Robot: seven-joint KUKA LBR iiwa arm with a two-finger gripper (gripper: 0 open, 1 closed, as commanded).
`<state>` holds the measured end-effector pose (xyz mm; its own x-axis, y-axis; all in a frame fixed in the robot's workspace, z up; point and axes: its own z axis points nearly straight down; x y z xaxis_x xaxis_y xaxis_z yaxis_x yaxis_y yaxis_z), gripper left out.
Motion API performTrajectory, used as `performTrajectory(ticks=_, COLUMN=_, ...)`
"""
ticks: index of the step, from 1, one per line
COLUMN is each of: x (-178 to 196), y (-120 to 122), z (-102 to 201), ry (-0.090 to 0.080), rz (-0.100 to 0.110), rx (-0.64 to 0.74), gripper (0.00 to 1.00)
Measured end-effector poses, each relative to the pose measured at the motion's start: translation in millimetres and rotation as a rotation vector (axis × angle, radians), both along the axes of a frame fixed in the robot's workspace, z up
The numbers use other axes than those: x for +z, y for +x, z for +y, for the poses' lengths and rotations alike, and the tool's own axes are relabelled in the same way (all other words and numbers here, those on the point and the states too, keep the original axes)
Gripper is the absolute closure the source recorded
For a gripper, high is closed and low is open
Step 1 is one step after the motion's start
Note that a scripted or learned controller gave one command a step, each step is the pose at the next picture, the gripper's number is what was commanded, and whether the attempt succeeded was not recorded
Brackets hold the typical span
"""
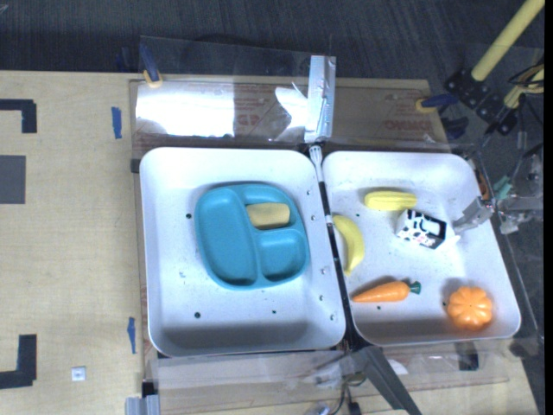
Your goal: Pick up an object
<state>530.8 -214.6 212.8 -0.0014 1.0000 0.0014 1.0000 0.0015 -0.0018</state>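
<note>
Gripper point(474, 215) of the robot arm hangs at the right-hand wall of the right bin point(380, 164), low over the white floor and just beside a small black-and-white patterned toy point(421, 229). Whether it is open or closed cannot be told from this angle, and nothing can be seen in its grasp.

All the loose playthings within its reach lie in that right bin. The patterned toy sits nearest, toward the bin's upper right. A short yellow toy point(390, 201) lies across the far side, just left of the patterned one. A banana point(348, 242) curves against the left wall, next to the seam between the two bins. A carrot point(381, 293) lies near the front, its green stub pointing right, and an orange pumpkin point(469, 308) sits in the front right corner, well apart from the carrot.

The left bin point(173, 232) bears a blue divided plate point(226, 236), with a pale yellow block point(269, 215) resting in its upper right compartment.

Behind the bins, a sheet of clear plastic point(225, 102) stands against the wooden bench point(69, 232). A yellow pole point(517, 26) slants across the upper right corner.
</note>
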Motion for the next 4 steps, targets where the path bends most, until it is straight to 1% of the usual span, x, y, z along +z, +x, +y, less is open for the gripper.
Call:
performTrajectory(ticks=1, x=-95, y=59, z=29, ry=-0.005, rz=-0.013, rx=0.169, gripper=0.0)
performTrajectory(ticks=2, x=-93, y=99, z=33, ry=-0.004, rz=-0.017, rx=-0.067, gripper=0.0)
performTrajectory(ticks=3, x=-126, y=60, z=78, ry=0.0, rz=-0.004, rx=0.029, gripper=0.0)
performTrajectory(ticks=4, x=-114, y=62, z=77, ry=-0.003, rz=-0.009, rx=0.028, gripper=1.0)
